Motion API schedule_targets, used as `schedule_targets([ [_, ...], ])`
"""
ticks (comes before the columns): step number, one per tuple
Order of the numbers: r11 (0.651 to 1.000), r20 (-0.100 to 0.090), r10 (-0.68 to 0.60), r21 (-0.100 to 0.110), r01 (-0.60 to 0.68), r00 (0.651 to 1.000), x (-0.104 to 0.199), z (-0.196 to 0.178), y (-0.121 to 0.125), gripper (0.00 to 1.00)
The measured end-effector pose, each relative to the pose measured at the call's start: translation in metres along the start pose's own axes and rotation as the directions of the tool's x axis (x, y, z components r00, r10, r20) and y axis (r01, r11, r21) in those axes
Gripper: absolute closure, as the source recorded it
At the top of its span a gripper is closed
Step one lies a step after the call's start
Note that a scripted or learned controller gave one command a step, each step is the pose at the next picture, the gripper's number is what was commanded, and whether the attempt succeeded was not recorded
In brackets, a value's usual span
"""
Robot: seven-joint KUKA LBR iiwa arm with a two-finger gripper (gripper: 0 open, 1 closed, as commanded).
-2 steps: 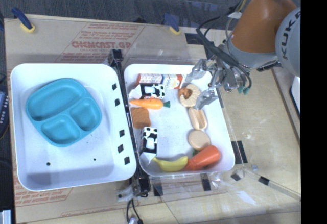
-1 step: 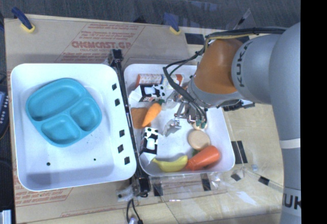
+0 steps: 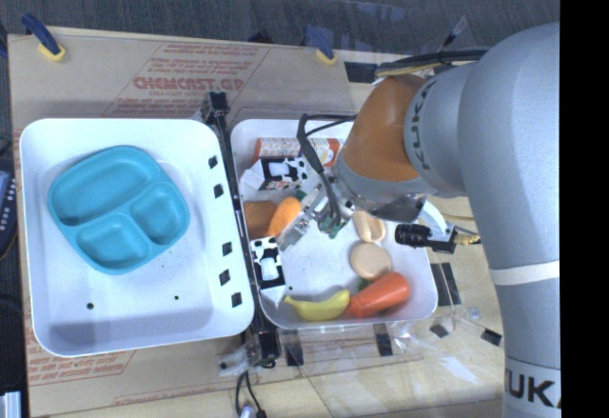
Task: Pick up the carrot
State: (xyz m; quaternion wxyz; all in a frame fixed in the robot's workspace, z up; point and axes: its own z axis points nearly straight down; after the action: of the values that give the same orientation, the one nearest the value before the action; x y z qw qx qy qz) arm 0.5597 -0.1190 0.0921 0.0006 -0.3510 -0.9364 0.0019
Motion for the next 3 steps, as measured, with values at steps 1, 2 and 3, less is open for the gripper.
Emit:
schedule_targets([
  [1,1.000,0.000,-0.009,-0.001,0.009,1.000,0.000,-0.011,0.002,1.00],
  [2,1.000,0.000,-0.011,-0.001,0.011,1.000,0.000,-0.010,0.003,0.00],
  [3,0.955,0.006,0.298,-0.002,-0.298,0.955,0.001,-0.002,0.021,0.00],
])
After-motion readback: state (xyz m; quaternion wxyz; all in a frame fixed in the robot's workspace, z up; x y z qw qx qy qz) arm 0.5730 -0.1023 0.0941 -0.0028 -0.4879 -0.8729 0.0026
